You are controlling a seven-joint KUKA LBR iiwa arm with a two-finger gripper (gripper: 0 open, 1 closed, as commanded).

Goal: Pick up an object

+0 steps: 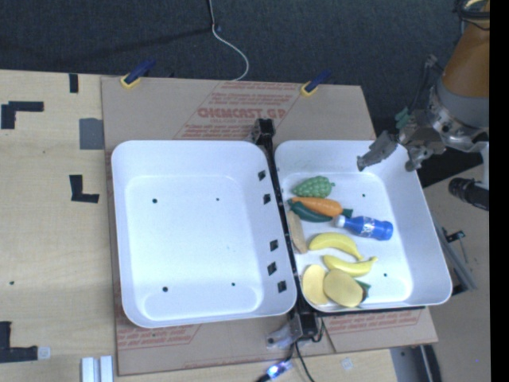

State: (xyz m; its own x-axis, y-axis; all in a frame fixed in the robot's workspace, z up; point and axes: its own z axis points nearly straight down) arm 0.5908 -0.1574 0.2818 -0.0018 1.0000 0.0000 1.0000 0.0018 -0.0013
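Observation:
The right bin [413, 213] holds several toy items: a green bunch of grapes [313, 188], an orange carrot [320, 207], a blue bottle [368, 228], a yellow banana [337, 245], a second banana [353, 264] and yellow slices [332, 287] at the front. A beige stick [297, 233] lies along the bin's left wall. My gripper [391, 153] hangs above the bin's far right corner, its two grey fingers [372, 156] spread apart with nothing between them. It is well above and right of the grapes.
The left bin [191, 229] stands beside the right one, joined by a black divider [273, 213]. Both sit on a cardboard sheet [238, 110] held by yellow and blue clamps. A cable [227, 38] hangs at the back.

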